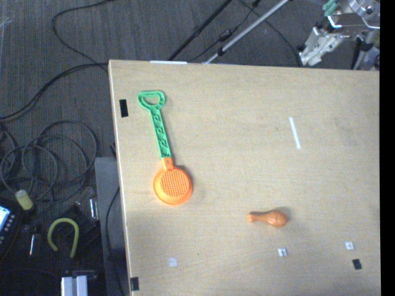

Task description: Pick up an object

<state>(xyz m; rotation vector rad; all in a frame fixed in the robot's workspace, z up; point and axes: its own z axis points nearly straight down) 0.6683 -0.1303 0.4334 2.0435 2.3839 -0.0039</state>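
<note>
A dark grey carpeted floor [55, 36] runs across the top and down the left side, strewn with looping black cables [46, 147]. Thin metal rods [259, 16] cross the floor at a slant near the top.

A large pale tan board [247, 103] covers most of the scene from the middle to the right edge. It is flat and mostly bare.

At the top right corner, off the board's far edge and over the floor, is the gripper [313, 49], a pale grey and white assembly with a small teal part above it. It is well apart from everything on the board. I cannot tell whether the pincer is apart or together, and nothing can be seen in it.

On the left part of the board lies a toy strainer [165, 159], flat, with a green handle pointing to the far side and ending in a loop. Its round orange mesh head is nearest the viewer.

Toward the near right lies a small orange drumstick-shaped piece [269, 218], on its side with its thick end to the right. It is well apart from the strainer.

A short white strip [295, 133] lies on the right half of the board, beyond the drumstick-shaped piece.

On the floor at lower left sits a yellow-green U-shaped item [63, 233].

Small square markers [282, 251] dot the board's near edge.
</note>
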